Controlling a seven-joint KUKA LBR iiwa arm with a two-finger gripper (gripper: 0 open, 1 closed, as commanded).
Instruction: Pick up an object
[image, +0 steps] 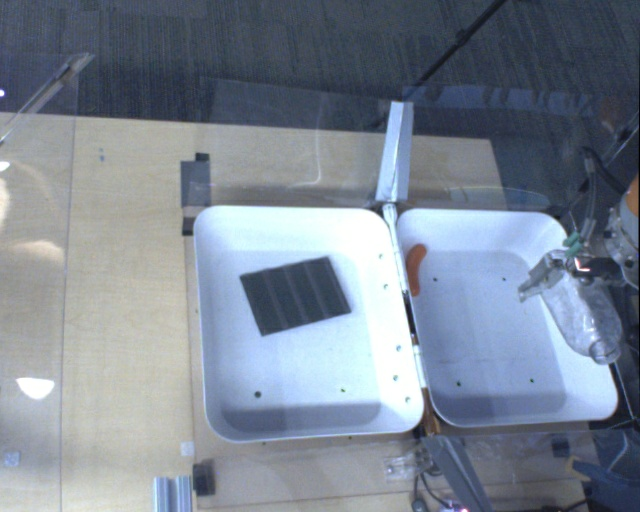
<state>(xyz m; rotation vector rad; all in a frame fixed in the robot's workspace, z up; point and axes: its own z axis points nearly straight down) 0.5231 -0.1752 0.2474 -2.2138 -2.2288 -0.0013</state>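
Right bin (470, 400) holds an orange piece (415, 270); gripper (575, 262) grips a clear, crinkled plastic bottle (585, 318).

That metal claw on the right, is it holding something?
It cannot be told. The gripper overlaps a clear plastic bottle in the right bin.

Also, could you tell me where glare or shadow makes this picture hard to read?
In the camera view, bright glare patches lie on the bench's left side; soft shadow darkens both bins' near walls; the clear bottle by the gripper blends into the white right bin.
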